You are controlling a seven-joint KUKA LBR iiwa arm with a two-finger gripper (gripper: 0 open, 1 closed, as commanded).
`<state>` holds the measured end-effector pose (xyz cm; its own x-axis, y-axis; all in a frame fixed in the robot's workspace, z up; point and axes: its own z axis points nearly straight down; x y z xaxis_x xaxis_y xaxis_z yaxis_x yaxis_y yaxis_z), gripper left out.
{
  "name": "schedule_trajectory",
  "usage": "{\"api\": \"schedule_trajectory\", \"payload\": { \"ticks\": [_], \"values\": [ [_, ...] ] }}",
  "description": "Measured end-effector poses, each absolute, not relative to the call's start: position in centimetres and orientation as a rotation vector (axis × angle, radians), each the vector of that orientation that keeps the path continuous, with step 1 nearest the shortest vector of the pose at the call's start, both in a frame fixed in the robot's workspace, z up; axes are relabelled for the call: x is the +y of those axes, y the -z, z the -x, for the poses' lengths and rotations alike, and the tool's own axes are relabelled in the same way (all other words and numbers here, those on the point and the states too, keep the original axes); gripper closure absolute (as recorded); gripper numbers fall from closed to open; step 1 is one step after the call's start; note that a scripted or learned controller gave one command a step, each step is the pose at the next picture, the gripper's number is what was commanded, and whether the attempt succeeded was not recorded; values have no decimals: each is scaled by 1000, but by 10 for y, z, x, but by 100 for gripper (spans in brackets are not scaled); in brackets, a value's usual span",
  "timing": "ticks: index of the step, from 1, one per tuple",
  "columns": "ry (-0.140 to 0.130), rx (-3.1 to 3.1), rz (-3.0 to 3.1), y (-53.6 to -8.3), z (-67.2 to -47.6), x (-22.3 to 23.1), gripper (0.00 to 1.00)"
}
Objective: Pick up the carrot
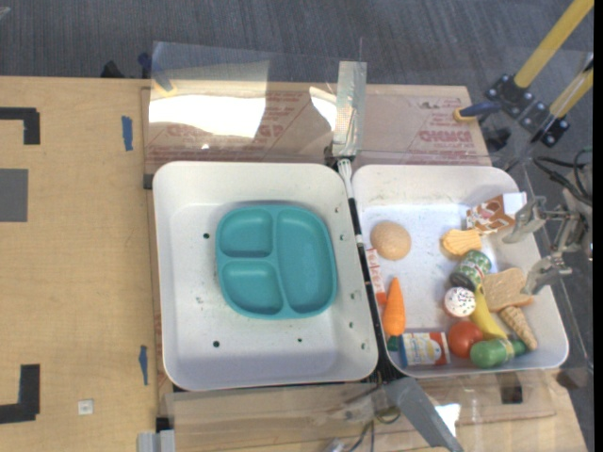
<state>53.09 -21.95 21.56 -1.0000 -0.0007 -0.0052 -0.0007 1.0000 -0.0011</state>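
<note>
The carrot (pixel 394 306) is orange and lies lengthwise in the right bin (pixel 429 191), close against its left wall, narrow end pointing away from the front. My gripper (pixel 537 247) is over the bin's right rim, well to the right of the carrot. Its thin metal fingers (pixel 524 220) stand apart with nothing between them.
A tan egg-like ball (pixel 391 239) lies just behind the carrot and a small carton (pixel 421 348) just in front of it. Toy foods crowd the bin's right half: banana (pixel 485 316), tomato (pixel 463 337), toast (pixel 507 288), cone (pixel 518 326). A teal divided plate (pixel 278 260) sits in the left bin (pixel 179 281).
</note>
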Motion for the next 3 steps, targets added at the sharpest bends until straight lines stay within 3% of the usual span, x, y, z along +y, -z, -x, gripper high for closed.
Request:
{"api": "schedule_trajectory", "payload": {
  "ticks": [1,2,3],
  "values": [
    [5,3125,150,-115,-510,-197,0],
    [-2,3122,240,-123,-536,-121,0],
    [3,3033,775,-144,-623,-127,0]
  ]
}}
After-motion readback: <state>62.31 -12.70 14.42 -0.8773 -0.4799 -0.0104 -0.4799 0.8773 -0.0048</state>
